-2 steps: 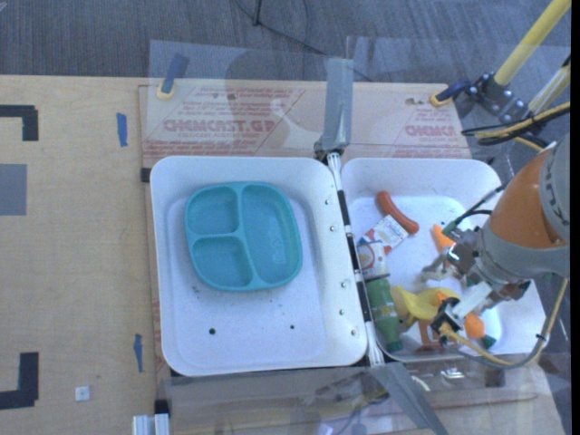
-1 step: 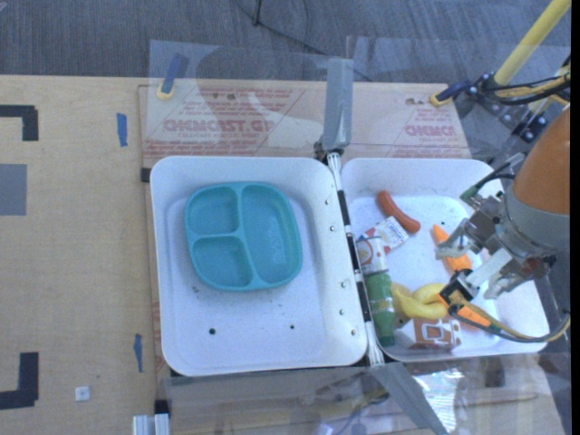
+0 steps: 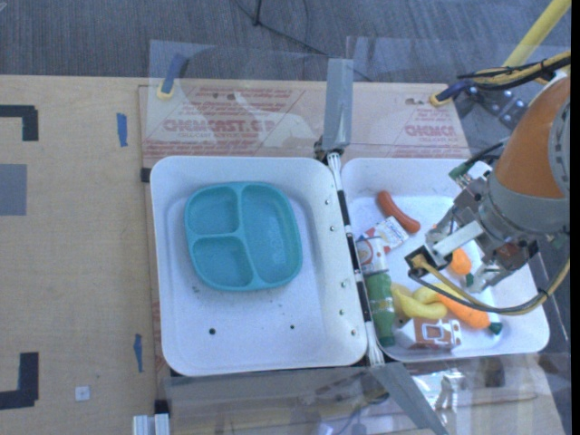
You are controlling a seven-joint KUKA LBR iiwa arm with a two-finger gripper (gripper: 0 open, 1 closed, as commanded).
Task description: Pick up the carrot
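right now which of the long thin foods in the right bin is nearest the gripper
The carrot, orange with a green tip, lies just below the gripper. The yellow banana sits further left, and the red sausage lies toward the bin's far side.

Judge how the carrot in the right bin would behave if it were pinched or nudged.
The carrot looks like a smooth, tapered toy, so it probably stays stiff but may slip from a pinch. Its round body could roll when nudged. It lies against the yellow banana, which would likely shift with it.

Carrot (image 3: 464,314) was orange with a green stem end, lying flat and slanted in the right bin (image 3: 535,333), near that bin's front right corner. Its stem end pointed toward that corner. Its upper part was hidden.
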